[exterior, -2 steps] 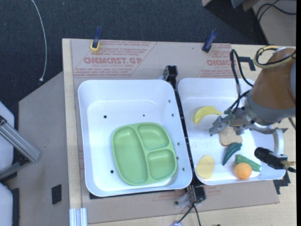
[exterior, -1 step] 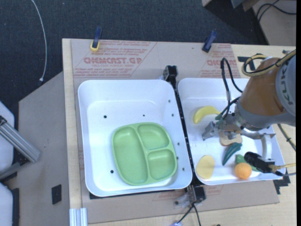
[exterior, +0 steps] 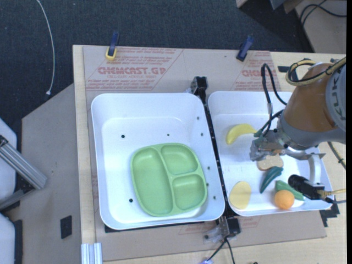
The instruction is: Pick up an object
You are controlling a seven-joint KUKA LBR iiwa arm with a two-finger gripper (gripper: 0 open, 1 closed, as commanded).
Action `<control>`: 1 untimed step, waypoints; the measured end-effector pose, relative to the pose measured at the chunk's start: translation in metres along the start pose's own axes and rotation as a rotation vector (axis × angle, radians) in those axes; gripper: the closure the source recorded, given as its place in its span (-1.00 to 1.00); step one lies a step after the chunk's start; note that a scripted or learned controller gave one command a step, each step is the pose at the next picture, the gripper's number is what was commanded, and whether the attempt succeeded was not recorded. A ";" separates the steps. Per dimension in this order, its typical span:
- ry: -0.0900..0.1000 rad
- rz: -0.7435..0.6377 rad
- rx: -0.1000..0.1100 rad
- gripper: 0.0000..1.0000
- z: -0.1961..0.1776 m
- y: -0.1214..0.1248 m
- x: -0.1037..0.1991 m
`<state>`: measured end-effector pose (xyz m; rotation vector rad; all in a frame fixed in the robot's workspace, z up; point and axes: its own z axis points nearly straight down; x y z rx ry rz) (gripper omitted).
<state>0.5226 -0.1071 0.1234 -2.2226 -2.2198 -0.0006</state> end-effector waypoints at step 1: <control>-0.002 -0.001 -0.005 1.00 -0.044 -0.004 -0.001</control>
